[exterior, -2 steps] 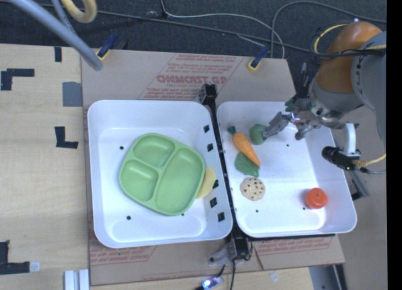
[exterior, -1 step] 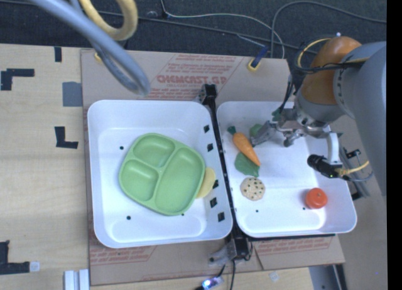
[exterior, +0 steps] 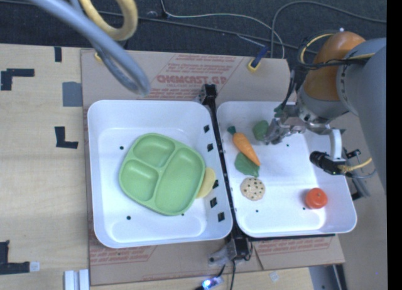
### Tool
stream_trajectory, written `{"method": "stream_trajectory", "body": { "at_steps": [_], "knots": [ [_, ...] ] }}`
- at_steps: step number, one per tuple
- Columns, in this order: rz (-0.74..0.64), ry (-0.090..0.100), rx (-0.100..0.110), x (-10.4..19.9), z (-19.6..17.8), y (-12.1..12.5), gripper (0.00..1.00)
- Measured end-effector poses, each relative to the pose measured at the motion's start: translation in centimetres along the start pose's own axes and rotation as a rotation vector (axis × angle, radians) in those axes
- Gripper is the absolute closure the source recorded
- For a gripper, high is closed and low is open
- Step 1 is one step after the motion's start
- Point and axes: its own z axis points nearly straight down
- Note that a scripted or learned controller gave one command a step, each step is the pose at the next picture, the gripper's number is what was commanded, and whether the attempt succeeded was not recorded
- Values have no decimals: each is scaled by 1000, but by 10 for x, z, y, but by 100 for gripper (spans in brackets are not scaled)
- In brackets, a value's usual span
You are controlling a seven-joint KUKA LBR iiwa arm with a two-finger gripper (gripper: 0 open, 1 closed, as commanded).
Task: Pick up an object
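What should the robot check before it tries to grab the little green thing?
1. End effector is over the right bin: ok.
2. Small green piece sits right beside the end effector: ok.
3. Something already held between the fingers: cannot tell.
4. Carrot lies close to the green piece and could get bumped: not ok.
5. Cookie and the orange-red toy are well away from the end effector: ok.
6. Green divided plate is in the left bin, out of the way: ok.
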Motion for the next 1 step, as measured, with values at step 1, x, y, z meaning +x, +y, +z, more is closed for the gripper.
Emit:
{"method": "stream_trajectory", "body": {
  "at_steps": [1],
  "knots": [
    [2, 0, -7, 1, -64, 2, 100]
  ]
}}
